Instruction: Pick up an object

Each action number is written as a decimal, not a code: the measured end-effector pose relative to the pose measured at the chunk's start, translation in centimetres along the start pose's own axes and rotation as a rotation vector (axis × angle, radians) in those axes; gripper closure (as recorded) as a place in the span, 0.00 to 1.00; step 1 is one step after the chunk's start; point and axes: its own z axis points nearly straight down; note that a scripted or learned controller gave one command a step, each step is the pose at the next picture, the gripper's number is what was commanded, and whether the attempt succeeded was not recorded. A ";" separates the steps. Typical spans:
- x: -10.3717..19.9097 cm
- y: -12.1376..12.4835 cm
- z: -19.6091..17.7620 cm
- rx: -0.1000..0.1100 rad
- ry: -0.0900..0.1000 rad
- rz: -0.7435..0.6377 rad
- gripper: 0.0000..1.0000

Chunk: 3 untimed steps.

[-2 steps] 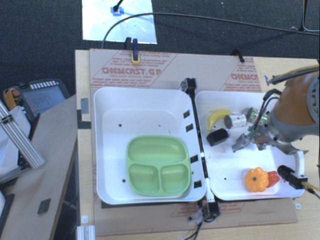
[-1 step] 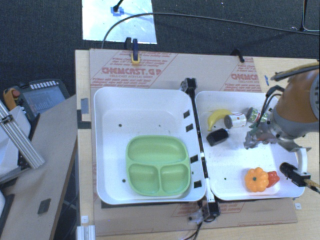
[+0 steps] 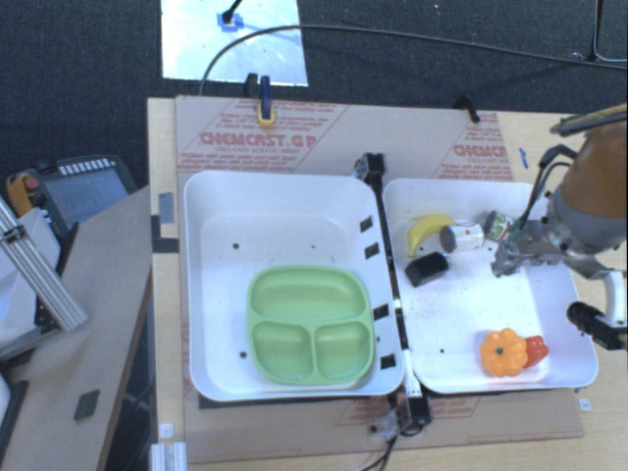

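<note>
- The gripper (image 3: 505,260) is hanging at the right of the frame, over the upper right part of the right bin (image 3: 559,379), with the grey arm (image 3: 589,204) and its orange band reaching in from the right edge.
- Whether the gripper is open or closed cannot be told from this view; nothing is visibly sitting in it.
- A cluster of candidates is lying just left of the gripper, in the upper part of the right bin: a yellow banana (image 3: 426,231), a small white cylinder (image 3: 461,236) touching its right end, a green-and-white item (image 3: 497,226) next to that, and a black block (image 3: 427,268) just below the banana.
- The banana is looking curved and smooth, probably a light, stiff toy; its rounded skin is likely slippery, so closing across the narrow middle seems safest.
- The black block is looking flat-sided and rigid, likely the easiest grasp, taken across its short width.
- An orange pumpkin (image 3: 503,352) is sitting at the lower right of the same bin, touching a red piece (image 3: 536,349); its round ribbed body may be rolling out of a pinch.
- A green divided plate (image 3: 310,326) is lying in the left bin (image 3: 221,263), broad and flat, hard to take except by its rim.
</note>
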 end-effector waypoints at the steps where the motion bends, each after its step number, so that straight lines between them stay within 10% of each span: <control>1: -0.1 0.4 -4.3 0.000 0.000 0.000 1.00; 3: 5.5 1.6 -7.2 0.003 0.003 -0.007 1.00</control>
